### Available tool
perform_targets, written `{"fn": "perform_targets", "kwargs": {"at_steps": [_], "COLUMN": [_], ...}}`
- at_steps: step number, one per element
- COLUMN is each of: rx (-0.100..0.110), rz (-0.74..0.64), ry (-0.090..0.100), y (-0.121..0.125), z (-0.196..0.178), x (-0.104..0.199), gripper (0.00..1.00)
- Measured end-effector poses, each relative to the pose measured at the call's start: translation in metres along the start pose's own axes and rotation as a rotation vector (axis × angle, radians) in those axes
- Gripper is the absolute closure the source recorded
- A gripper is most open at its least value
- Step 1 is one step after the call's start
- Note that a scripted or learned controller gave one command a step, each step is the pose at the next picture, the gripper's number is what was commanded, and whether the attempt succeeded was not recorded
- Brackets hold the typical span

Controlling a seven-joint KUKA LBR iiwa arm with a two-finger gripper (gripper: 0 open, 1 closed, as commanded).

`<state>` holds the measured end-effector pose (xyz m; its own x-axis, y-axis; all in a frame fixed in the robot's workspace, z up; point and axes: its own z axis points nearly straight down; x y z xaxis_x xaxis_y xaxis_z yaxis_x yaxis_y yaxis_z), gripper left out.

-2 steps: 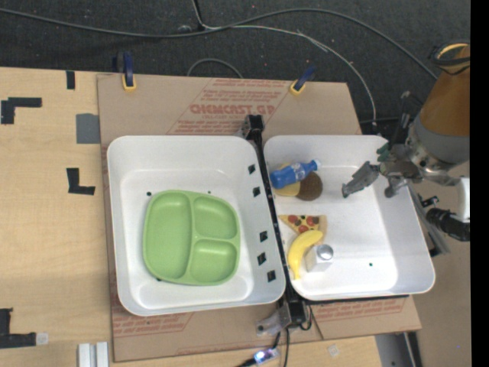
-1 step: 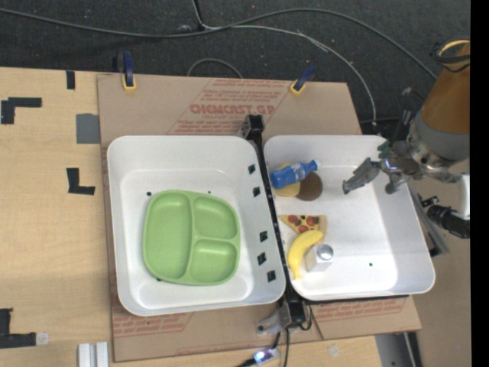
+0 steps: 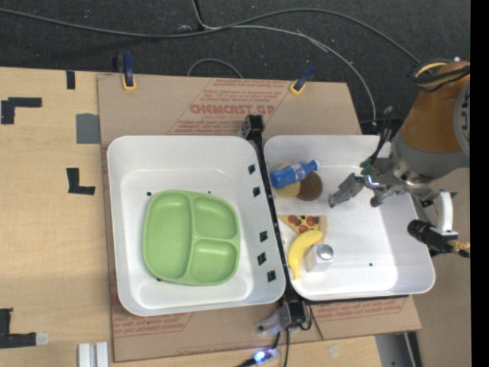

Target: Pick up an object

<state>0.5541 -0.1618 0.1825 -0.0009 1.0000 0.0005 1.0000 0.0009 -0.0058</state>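
The right bin [image 3: 382, 270] holds a blue bottle [image 3: 293, 173] lying over a brown round object [image 3: 309, 187], a pizza-slice toy [image 3: 304, 223], a yellow banana [image 3: 300, 252] and a small silver can [image 3: 324, 254]. My gripper [image 3: 361, 193] hovers over the right half of that bin, to the right of the bottle, with its two fingers spread and nothing between them. The nearer finger [image 3: 344, 190] points left toward the brown object.
The left bin [image 3: 122, 167] holds a green divided plate [image 3: 192, 237]. A black divider [image 3: 263, 205] runs between the bins. Cables cross the dark floor behind, and clamps [image 3: 127, 71] pin the cardboard sheet under the bins.
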Motion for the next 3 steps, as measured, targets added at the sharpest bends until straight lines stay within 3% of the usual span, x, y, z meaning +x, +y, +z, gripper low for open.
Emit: {"fn": "perform_targets", "kwargs": {"at_steps": [2, 3], "rx": [-0.007, -0.014], "rz": [0.001, -0.001], "ry": [-0.001, 0.002], "y": [0.005, 0.008], "z": [0.097, 0.082], "x": [-0.009, -0.007], "gripper": [0.0, 1.0]}}
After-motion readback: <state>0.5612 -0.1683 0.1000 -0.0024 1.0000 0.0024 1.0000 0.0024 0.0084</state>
